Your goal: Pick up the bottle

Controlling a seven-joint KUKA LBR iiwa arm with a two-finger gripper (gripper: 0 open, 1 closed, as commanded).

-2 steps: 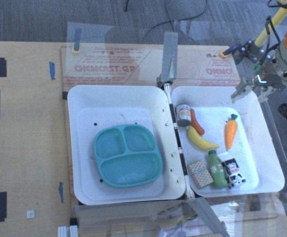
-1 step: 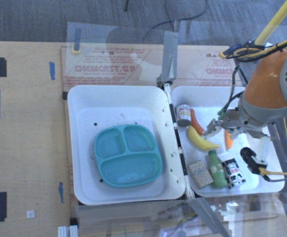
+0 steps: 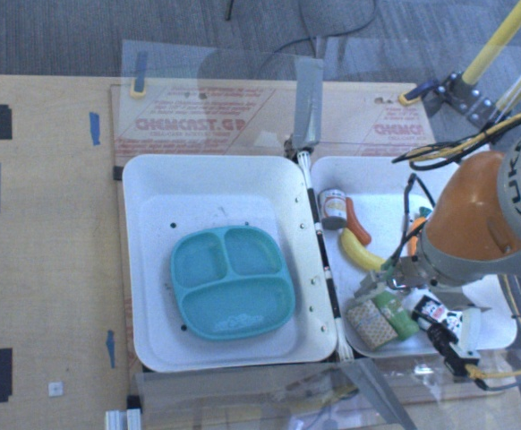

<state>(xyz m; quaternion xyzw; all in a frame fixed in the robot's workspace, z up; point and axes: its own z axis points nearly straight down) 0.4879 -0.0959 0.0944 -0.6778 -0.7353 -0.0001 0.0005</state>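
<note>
I see the bottle lying up and left of my pincer in the right bin — banana and orange carrot between them — pincer spread I cannot tell, teal plate far left.

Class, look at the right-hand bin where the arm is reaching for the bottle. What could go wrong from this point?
1. The gripper sits low among the banana, a green item and a tan block, so it might close on the wrong thing.
2. The bottle stands apart, against the bin wall; the wall may crowd a finger.
</note>
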